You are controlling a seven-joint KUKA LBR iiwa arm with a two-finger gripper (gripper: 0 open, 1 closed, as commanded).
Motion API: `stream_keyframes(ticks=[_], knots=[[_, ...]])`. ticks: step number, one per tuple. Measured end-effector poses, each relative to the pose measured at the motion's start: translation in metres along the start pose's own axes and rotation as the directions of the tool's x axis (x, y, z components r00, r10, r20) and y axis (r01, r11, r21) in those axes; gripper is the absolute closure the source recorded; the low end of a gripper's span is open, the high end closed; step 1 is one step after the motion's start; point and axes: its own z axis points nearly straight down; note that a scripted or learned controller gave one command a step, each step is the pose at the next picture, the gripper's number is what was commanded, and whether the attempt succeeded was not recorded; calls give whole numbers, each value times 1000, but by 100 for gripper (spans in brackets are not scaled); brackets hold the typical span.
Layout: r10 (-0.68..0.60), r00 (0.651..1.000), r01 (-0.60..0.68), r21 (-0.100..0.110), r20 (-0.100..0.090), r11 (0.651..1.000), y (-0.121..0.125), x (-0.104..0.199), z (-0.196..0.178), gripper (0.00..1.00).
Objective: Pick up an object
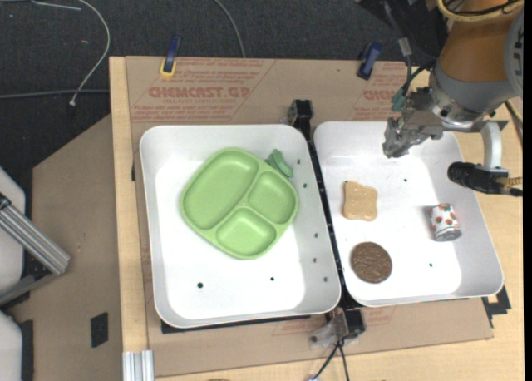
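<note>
Right bin (474, 284): toast (361, 201) centre, cookie (371, 262) at six o'clock, can (445, 223) at three. Pincer (401, 143) at eleven o'clock, grip state we cannot tell, seemingly empty. Risk: the round can rolling from a glancing descent.

tray (239, 203) in left bin (158, 230) – toast (361, 201), disc (371, 262), can (445, 223) in right bin (474, 275)
</note>
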Motion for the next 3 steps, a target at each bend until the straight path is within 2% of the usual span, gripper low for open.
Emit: stream_keyframes(ticks=[1,2,3], knots=[[-1,1000,1,1,0,1000,-18,57,-5,100],[0,1000,0,4,0,1000,-42,104,11,100],[-1,1000,1,2,0,1000,-60,153,3,100]])
